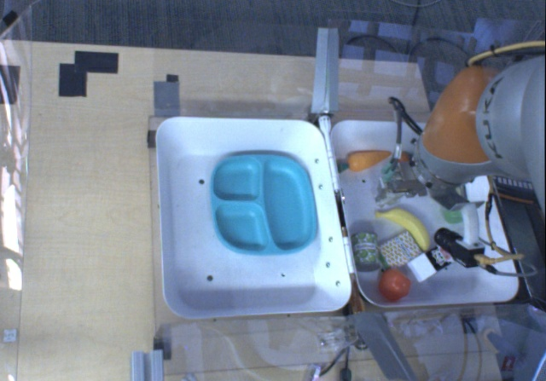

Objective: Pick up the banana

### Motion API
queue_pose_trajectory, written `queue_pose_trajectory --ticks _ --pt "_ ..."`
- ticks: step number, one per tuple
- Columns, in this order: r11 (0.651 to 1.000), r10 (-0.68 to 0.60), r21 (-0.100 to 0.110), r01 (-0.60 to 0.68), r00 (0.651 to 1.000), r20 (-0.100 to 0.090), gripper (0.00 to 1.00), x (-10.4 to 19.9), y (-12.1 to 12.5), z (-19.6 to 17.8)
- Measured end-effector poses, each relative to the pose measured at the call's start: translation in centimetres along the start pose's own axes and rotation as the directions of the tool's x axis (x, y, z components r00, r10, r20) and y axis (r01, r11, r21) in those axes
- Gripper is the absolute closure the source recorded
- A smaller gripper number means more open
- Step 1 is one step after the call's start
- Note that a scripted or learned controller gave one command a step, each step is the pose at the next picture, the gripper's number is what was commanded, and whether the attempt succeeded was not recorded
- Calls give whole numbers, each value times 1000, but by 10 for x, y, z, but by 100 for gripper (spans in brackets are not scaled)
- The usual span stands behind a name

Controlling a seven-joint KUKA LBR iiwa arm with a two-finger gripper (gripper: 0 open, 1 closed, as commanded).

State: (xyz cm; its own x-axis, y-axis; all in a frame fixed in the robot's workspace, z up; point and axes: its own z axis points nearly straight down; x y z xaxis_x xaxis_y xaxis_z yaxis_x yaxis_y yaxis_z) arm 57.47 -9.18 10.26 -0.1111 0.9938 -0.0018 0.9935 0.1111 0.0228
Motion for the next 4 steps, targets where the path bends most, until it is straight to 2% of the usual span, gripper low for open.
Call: queue_pose_trajectory --ticks 1,2,3,4 --pt "996 -90 14 90 996 -2 100 26 -24 -85" --pt "996 -89 14 89 996 -2 0 26 -24 -85" --pt "988 155 10 -155 988 2 0 -6 -85 11" --pt "992 124 10 -124 992 2 0 8 -48 12"
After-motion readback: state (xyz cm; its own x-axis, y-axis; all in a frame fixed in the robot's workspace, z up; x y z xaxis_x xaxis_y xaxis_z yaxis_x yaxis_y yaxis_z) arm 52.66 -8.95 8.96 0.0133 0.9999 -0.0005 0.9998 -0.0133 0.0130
